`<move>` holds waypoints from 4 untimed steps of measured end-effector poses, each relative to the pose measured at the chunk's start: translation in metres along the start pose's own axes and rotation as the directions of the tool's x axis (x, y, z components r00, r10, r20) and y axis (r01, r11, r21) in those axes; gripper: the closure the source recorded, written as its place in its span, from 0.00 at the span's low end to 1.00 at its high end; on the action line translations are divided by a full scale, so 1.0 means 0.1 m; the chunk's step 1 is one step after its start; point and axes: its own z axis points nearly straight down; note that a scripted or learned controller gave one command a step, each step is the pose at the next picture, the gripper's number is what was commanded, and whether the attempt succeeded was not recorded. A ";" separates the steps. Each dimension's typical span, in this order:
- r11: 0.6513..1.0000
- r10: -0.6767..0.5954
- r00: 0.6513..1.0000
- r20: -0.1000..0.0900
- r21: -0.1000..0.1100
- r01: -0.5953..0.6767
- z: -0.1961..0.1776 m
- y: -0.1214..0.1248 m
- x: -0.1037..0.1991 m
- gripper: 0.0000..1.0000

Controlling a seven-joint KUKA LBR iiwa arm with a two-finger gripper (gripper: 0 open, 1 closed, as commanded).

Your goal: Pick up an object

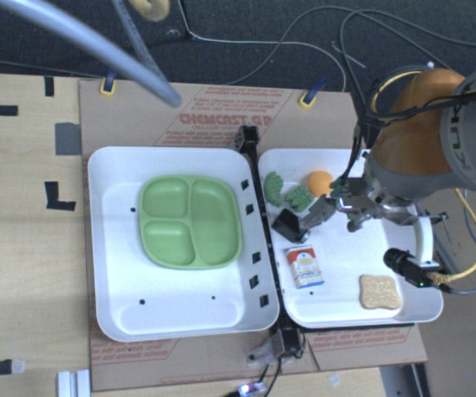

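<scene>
Broccoli (297, 198) sits just beside the low jaws (291, 222), whose opening I cannot tell, with carton (305, 267) nearby, so a closing could miss or nudge it.

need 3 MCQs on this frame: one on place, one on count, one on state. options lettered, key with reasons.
1. Where does the green divided plate lie?
A. left bin
B. right bin
C. on the cardboard

2. How many compartments does the plate have?
A. two
B. three
C. five

3. Where is the gripper now?
A. over the left bin
B. low in the right bin by the green toy
C. off the bench

Key:
1 A: the plate sits in the left bin.
2 B: ridges mark three sections.
3 B: its dark tip is in the right bin, just below the green toy.
</scene>
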 end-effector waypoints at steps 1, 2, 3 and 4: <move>1.000 0.000 1.000 0.000 0.000 0.000 0.55 -0.01 -0.09 0.00; 1.000 0.001 1.000 0.000 0.002 -0.001 0.99 -0.02 -0.15 0.00; 1.000 -0.001 1.000 -0.002 0.002 0.001 0.88 -0.01 -0.13 1.00; 1.000 0.000 1.000 -0.001 -0.004 0.000 0.46 0.02 -0.09 1.00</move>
